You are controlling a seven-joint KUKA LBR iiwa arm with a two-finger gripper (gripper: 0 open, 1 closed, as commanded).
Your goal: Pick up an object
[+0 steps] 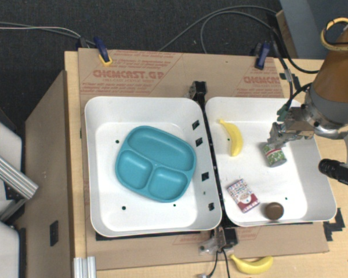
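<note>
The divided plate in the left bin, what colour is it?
Teal blue all over; the divided plate shows clearly in the camera view, lying in the left bin.

Gripper (276,145) low over right bin (313,210), arm (336,80) entering from right. Small green packet (274,155) directly at fingertips, touching or nearly so; grip on it unclear. Banana (234,138) left of gripper, near bin's left wall. Red-and-white carton (242,194) below-left of gripper, tilted. Brown round object (273,211) below gripper, just beside carton. Teal divided plate (155,163) far left of gripper, in left bin (104,114). Second banana (253,263) outside bins, on bench front edge, well below gripper.
</note>
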